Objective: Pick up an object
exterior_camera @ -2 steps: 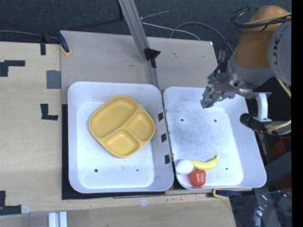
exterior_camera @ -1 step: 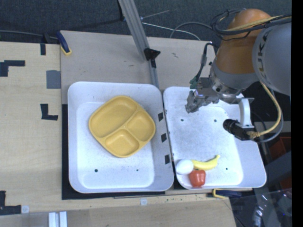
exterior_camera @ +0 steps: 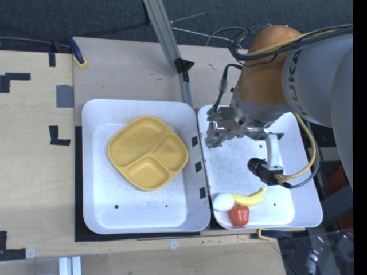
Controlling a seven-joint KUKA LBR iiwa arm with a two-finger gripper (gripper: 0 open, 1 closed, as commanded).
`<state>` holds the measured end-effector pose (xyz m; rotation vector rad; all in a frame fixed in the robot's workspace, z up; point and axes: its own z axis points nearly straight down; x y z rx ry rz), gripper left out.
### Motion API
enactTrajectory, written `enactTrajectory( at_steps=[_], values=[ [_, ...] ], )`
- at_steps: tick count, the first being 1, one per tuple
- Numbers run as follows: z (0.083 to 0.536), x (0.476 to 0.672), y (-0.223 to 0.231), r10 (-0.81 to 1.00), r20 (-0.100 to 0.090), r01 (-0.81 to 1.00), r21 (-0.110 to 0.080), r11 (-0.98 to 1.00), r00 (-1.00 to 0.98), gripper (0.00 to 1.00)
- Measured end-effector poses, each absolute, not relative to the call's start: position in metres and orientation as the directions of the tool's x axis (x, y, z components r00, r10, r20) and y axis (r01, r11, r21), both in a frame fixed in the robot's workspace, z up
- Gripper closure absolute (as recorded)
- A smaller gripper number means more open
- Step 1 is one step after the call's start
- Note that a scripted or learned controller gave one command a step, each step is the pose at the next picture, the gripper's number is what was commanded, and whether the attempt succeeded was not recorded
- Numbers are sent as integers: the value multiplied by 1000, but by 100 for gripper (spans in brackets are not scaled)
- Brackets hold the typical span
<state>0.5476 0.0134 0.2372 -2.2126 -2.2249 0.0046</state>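
Note:
A white egg [exterior_camera: 223,201], a yellow banana [exterior_camera: 251,197] and a red pepper-like piece [exterior_camera: 239,215] lie together at the near edge of the right bin [exterior_camera: 298,211]. My gripper [exterior_camera: 215,135] hangs over the far left part of that bin, well above and away from these three objects. I see nothing between its fingers.
The left bin [exterior_camera: 97,205] holds a yellow divided plate [exterior_camera: 148,152]. A metal pole [exterior_camera: 163,30] slants in from the top toward the bins' shared wall. The grey arm with its orange band [exterior_camera: 269,67] covers the right bin's far side.

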Motion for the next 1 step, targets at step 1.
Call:
enactTrajectory(
  at_steps=[1],
  values=[
    [229,537,66,1000,1,1000,-4,7,-7,100]
  ],
)
